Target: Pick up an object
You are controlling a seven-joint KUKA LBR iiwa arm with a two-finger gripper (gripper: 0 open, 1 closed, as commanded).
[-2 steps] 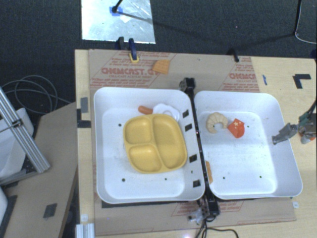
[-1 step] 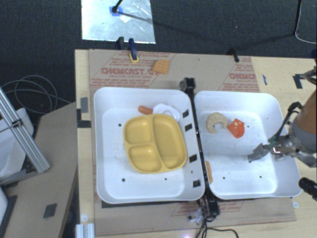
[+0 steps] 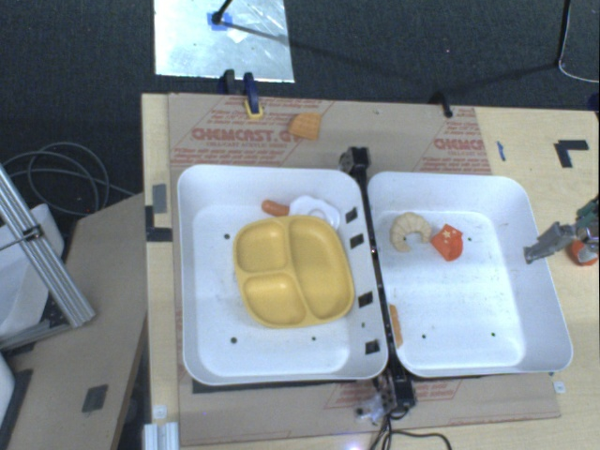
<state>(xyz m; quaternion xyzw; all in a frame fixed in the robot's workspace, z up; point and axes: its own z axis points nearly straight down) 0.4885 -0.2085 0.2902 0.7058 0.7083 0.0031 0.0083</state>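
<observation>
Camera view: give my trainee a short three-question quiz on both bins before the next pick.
1. True or false: the yellow divided plate lies in the left bin.
2. Which item lies beside the orange block in the right bin? A) curved beige piece B) blue clamp C) cable
3. At which edge of the view is the pincer?

Key: 1 true; 2 A; 3 right.

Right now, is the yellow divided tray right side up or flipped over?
Right side up: the yellow divided tray in the left bin shows three hollow compartments facing up, nothing in them.
</observation>
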